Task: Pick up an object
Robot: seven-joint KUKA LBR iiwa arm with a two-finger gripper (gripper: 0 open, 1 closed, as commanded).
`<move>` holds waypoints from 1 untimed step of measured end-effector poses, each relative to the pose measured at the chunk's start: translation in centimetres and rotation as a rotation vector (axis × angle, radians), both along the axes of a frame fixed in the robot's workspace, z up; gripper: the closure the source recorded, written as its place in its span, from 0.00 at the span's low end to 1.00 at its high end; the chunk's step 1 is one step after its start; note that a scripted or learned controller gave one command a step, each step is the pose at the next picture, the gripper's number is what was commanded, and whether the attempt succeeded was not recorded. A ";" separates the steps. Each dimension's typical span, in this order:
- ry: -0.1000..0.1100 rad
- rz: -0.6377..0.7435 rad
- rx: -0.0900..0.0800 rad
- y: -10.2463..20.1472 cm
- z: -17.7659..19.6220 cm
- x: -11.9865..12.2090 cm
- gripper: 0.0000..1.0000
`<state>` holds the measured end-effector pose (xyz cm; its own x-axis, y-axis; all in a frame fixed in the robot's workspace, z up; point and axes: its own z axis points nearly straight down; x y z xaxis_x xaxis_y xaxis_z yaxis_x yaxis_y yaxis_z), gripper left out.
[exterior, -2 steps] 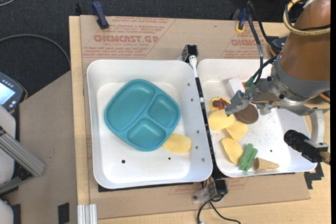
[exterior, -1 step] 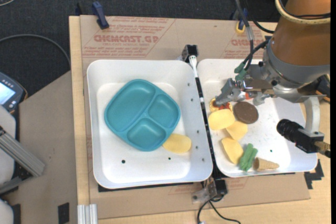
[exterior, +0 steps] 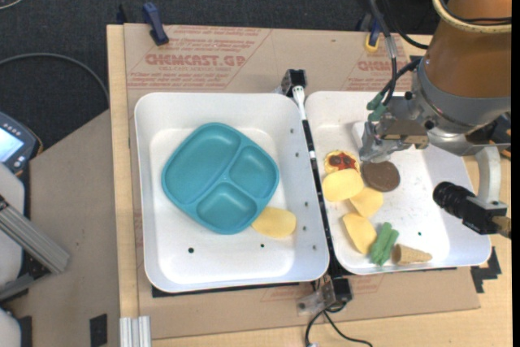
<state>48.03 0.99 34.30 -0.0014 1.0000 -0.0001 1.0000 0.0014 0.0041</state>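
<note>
Two white bins [exterior: 154,175]: one teal plate [exterior: 219,177], five yellow pieces [exterior: 343,185]; tool [exterior: 382,149] grip unclear.

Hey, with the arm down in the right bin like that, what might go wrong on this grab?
The gripper sits over a tight cluster: the brown round disc touches yellow chip-like pieces, so it may nudge or grab neighbours. The flat disc could slip. It also works close to the white right bin's centre wall.

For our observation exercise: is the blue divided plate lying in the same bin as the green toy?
No. The blue divided plate lies in the left bin; the green toy lies in the right bin.
</note>
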 end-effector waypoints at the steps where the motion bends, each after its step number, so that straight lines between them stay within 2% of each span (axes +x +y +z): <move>1: 0.013 0.006 0.001 6.3 -5.1 -0.2 1.00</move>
